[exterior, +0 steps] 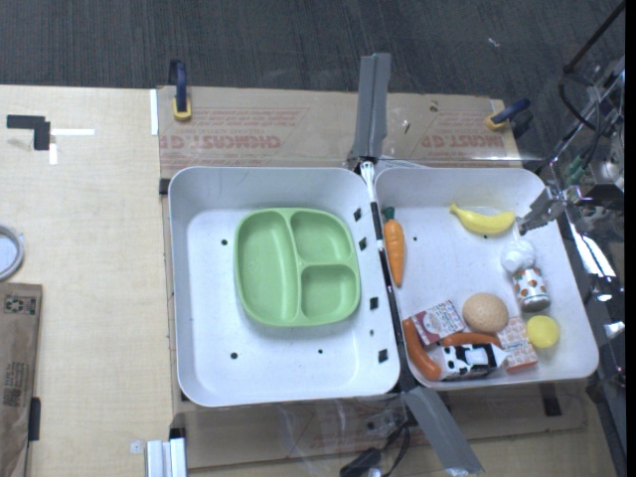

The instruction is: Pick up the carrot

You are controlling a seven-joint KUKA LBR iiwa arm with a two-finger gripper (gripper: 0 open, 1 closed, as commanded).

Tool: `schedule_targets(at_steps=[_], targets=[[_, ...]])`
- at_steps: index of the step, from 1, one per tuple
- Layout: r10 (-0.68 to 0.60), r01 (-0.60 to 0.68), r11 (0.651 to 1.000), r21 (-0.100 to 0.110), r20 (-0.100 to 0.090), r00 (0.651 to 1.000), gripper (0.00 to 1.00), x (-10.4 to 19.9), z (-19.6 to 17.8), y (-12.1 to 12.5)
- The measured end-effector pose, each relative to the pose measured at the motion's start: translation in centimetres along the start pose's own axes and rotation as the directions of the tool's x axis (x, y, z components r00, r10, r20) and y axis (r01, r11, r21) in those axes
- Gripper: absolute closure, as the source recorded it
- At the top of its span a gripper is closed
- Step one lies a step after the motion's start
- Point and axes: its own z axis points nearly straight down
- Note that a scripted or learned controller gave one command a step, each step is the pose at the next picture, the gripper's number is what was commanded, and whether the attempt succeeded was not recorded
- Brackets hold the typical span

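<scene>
While apart from the fingers (542, 210), state unclear: carrot (395, 250) by right bin's (581, 366) left wall.

bench (89, 266), two white bins (184, 296) (side by side)

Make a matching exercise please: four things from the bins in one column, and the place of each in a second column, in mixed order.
Things:
1. carrot
2. banana
3. green divided plate
4. lemon

Places:
A. middle of the left bin
B. near the right bin's front right corner
C. along the right bin's left wall
D. near the right bin's back wall

Pairs: 1-C, 2-D, 3-A, 4-B
</scene>
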Motion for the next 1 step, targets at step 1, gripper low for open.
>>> schedule_targets(at_steps=[1], targets=[[-0.211, 0.211, 0.977, 0.000, -0.001, 0.977, 0.00, 4.36, 16.83, -3.33]])
